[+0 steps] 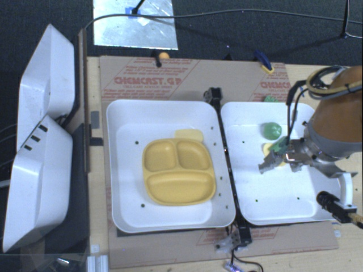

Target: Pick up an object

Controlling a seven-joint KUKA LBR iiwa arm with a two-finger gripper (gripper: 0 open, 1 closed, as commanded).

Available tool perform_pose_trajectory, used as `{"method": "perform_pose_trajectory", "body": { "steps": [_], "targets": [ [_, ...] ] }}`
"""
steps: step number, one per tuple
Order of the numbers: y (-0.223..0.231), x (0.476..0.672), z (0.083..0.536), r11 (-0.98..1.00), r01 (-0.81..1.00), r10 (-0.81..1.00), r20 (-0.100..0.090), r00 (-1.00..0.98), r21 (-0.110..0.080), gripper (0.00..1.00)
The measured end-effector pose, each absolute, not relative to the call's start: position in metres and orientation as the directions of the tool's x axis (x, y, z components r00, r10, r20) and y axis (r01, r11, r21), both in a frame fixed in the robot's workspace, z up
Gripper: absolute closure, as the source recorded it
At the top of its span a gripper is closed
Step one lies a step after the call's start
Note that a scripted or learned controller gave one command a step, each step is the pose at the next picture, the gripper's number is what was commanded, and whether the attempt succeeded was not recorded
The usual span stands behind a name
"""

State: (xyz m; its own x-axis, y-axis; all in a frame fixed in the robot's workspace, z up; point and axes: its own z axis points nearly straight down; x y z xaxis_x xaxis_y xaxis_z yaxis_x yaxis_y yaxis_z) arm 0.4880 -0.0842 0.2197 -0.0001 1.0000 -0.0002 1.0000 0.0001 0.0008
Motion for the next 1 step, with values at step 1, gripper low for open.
{"method": "perform_pose_trajectory", "body": {
  "steps": [1],
  "targets": [
    [-0.0851,0.5453,0.2472,0.002,1.0,1.0,-0.001,-0.002,0.004,0.0]
  ]
}}
